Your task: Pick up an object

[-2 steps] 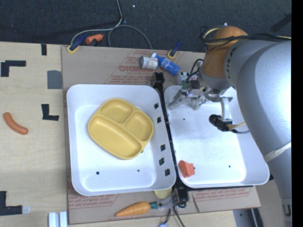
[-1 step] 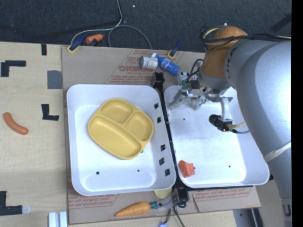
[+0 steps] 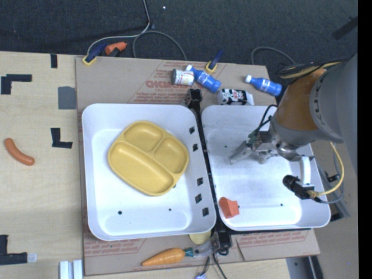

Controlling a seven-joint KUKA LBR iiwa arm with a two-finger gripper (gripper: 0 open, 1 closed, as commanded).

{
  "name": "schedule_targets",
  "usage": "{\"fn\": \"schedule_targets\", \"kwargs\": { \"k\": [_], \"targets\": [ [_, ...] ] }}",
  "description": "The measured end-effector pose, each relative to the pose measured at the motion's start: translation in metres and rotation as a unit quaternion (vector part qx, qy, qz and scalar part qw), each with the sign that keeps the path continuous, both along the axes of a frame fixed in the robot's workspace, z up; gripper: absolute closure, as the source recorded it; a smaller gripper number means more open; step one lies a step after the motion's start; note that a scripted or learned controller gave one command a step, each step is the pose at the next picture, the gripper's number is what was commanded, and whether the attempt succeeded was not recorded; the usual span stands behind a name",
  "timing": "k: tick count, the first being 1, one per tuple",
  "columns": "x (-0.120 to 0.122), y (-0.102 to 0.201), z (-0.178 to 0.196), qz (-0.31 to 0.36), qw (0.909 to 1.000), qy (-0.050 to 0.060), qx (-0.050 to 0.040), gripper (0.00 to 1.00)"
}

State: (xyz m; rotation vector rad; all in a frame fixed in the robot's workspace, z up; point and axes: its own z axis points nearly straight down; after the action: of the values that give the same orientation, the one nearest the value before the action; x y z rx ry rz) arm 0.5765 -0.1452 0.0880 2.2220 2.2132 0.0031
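My gripper [image 3: 249, 157] hangs over the middle of the right bin [image 3: 302, 220], open, with nothing between its fingers and bare white floor beneath it. A small orange-red block [image 3: 228, 207] lies in the right bin's front left corner, well below and left of the gripper. A yellow divided plate [image 3: 149, 157] rests in the left bin [image 3: 102, 214].
The grey arm with its orange band [image 3: 296, 106] covers the right bin's far right side. Outside the bins lie a carrot [image 3: 164, 257] at the front, a sausage [image 3: 18, 151] at far left, and two blue bottles [image 3: 206, 79] [image 3: 265, 85] and a small box [image 3: 235, 97] at the back.
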Motion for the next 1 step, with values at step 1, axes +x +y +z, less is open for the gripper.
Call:
{"fn": "schedule_targets", "kwargs": {
  "k": [1],
  "targets": [
    [0.0553, 0.0554, 0.0249, 0.005, 1.0000, 0.001, 0.0017, 0.00]
  ]
}}
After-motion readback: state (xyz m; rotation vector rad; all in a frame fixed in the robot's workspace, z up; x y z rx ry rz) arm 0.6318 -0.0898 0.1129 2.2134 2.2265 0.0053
